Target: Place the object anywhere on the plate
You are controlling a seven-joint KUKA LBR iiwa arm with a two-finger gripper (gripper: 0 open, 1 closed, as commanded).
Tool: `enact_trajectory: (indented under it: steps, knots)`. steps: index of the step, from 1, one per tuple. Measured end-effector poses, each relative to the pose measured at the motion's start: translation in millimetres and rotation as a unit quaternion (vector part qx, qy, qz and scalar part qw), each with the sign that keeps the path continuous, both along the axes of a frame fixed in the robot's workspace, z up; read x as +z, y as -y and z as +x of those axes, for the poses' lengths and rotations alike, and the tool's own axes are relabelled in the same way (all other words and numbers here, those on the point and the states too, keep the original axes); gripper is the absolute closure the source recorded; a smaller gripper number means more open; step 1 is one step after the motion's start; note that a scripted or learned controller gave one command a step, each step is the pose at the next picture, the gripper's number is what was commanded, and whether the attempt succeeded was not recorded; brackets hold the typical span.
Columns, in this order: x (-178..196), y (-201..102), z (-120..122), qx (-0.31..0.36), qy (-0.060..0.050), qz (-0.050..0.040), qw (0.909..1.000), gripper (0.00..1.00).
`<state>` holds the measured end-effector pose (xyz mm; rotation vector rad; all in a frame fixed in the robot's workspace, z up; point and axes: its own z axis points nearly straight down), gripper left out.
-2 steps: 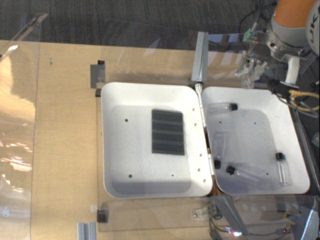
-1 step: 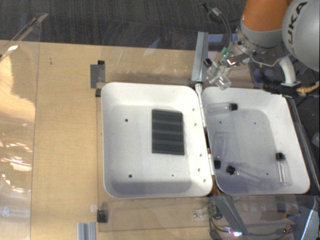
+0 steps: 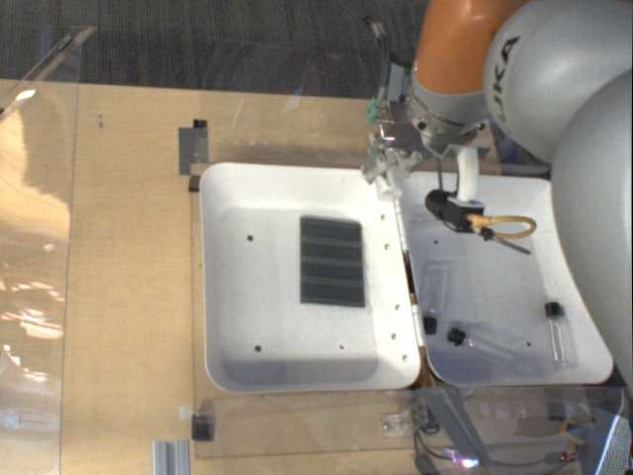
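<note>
A dark grey ribbed plate [image 3: 331, 261] lies flat in the middle of the left bin [image 3: 232, 349]. My gripper [image 3: 384, 169] hangs over the back end of the wall between the two bins, behind and to the right of the plate. Nothing shows in its grasp. In the right bin [image 3: 514, 285], near the front, lie a small black piece [image 3: 456, 336], a second black bit [image 3: 429, 325] by the left wall, and a clear tube with a black cap [image 3: 557, 332] at the right. All lie well in front of the gripper.
The grey arm with its orange band [image 3: 465, 28] covers the back right of the right bin. A faint clear item [image 3: 493, 342] lies near the front of the right bin. Black clamps [image 3: 198, 146] stand on the wooden bench at the left bin's corners.
</note>
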<state>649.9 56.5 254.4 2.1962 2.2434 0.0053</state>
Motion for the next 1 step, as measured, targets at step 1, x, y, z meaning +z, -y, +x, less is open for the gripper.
enact_trajectory:
  steps: [1]
  knots:
    - [17.3, -79.8, 10.0, -0.219, 0.0, 0.0008, 0.9757, 1.0]
